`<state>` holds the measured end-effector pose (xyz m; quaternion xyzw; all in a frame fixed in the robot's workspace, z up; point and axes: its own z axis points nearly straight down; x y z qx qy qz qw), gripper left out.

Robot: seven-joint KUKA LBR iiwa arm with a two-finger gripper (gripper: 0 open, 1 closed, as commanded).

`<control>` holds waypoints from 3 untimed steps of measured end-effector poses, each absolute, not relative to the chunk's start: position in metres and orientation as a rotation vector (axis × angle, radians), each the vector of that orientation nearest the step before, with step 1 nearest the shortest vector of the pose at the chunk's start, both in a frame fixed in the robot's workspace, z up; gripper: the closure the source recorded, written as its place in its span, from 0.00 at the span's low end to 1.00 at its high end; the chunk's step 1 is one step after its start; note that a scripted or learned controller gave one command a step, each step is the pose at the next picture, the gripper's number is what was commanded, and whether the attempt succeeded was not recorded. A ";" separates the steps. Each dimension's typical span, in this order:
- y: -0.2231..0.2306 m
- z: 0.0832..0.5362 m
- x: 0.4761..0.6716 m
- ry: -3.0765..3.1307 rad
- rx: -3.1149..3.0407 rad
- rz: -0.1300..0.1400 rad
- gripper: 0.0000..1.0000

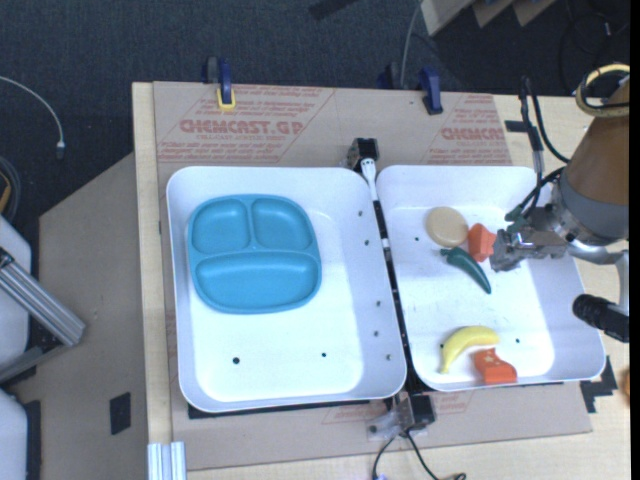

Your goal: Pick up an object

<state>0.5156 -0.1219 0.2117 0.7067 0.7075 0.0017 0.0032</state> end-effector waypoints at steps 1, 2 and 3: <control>-0.069 0.210 0.537 2.227 2.215 0.004 1.00; -0.017 0.222 0.560 2.229 2.213 0.006 1.00; 0.042 0.225 0.586 2.229 2.213 0.006 1.00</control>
